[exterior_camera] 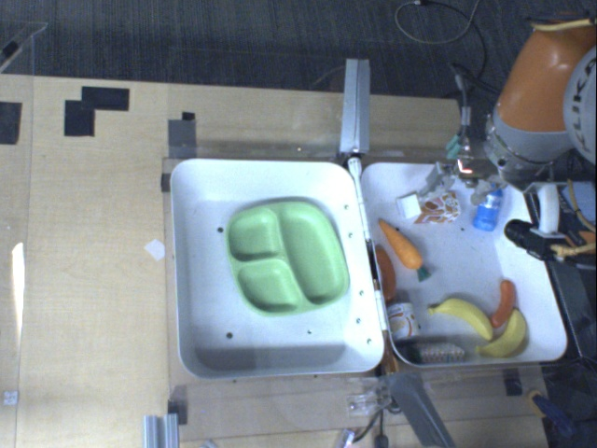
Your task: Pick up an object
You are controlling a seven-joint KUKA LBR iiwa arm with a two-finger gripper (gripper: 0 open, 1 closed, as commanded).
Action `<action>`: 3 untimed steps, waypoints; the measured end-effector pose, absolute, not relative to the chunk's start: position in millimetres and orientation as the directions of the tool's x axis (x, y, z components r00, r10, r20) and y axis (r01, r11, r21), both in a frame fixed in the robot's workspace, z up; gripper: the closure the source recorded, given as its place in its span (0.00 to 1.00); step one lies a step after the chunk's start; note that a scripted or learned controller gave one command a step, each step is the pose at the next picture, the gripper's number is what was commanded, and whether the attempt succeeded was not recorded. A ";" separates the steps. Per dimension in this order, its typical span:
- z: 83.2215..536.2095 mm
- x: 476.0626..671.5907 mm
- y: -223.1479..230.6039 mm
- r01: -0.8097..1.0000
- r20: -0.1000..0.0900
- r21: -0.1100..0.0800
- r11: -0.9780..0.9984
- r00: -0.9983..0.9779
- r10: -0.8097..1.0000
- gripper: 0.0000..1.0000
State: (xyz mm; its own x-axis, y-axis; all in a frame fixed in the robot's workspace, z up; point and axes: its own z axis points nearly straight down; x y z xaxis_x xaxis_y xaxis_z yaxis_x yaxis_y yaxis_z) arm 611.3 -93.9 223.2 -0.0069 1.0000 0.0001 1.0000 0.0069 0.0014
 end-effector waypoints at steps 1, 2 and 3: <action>108.7 574.7 -101.7 1.000 0.001 0.000 -0.030 0.030 1.000 0.00; 118.2 576.3 -101.0 1.000 0.001 0.002 -0.029 0.029 1.000 1.00; 166.9 553.6 -130.4 0.968 -0.002 0.005 0.252 -0.252 0.968 1.00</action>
